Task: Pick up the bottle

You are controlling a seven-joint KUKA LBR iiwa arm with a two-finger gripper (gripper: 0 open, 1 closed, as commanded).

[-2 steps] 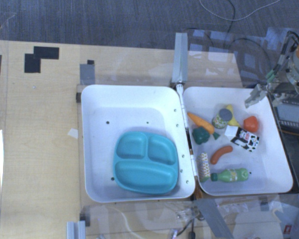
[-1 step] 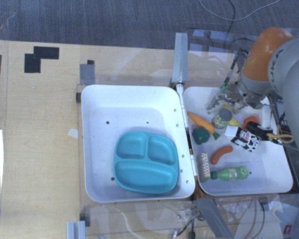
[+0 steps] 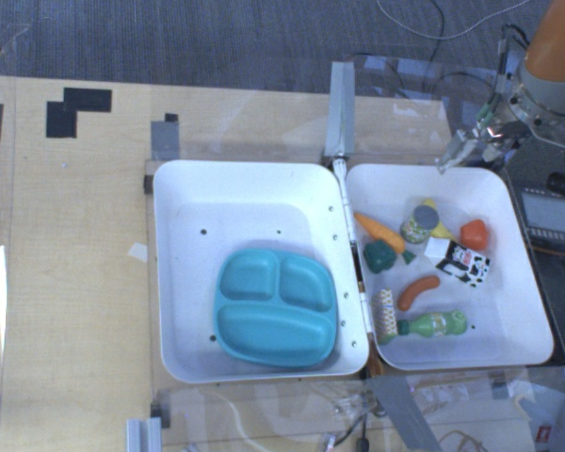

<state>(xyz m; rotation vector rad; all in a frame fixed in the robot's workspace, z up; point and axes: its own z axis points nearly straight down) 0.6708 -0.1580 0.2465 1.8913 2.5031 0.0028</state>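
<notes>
While reaching in from the right, carrying the orange-banded arm (image 3: 556,45) high over the far right corner of the right bin (image 3: 513,332) and slanting the wrist down and to the left. Hanging the gripper (image 3: 452,156) just over that bin's far rim, clear of everything inside; gripping nothing visible, and too small and too cluttered with cabling for telling whether open or closed. Leaving the bottle (image 3: 433,325), green with a pale label, lying on its side near the bin's front wall, cap toward the left, well apart from the gripper. Crowding the bottle on its left with a ribbed yellowish piece (image 3: 386,314), nearly touching the cap, and from behind with a red sausage (image 3: 417,292) lying near. Filling the bin's middle with a carrot (image 3: 377,227), a dark green vegetable (image 3: 379,256), a grey-topped can (image 3: 420,222), a red lump (image 3: 475,234) and a black-and-white box (image 3: 463,264). Offering bare white floor to the bottle's right and along the right wall. Resting a blue divided plate (image 3: 276,307) in the left bin (image 3: 188,252), toward its front right corner, near the shared wall.
</notes>
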